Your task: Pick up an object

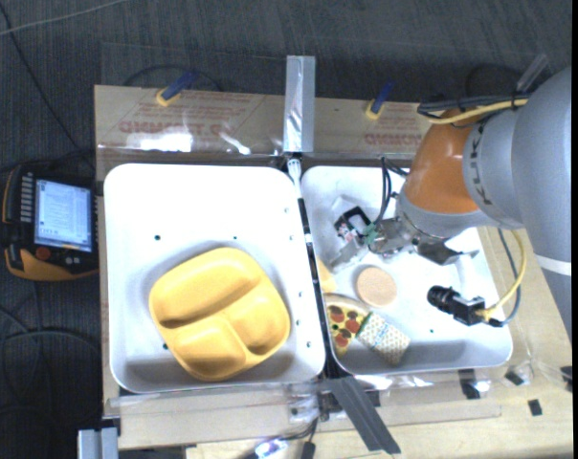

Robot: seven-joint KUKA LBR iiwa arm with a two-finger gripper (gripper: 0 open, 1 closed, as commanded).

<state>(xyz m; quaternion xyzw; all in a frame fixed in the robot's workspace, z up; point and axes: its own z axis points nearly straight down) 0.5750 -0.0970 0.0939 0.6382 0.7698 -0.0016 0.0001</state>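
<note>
We cannot tell whether the gripper (349,242) is released or clenched. The tan disc (375,285) just beside it looks light and stiff; we would pinch across its edges.

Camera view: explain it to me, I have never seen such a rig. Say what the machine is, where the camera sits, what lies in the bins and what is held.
This is a grey robot arm with an orange band, reaching in from the picture's right. Its gripper, the tool that grasps, hangs over the right bin. The one camera looks down from above the bench. The left bin holds a yellow divided plate. The right bin holds a tan disc, a toy pizza slice and a patterned block. Whether the gripper holds anything cannot be told.
</note>
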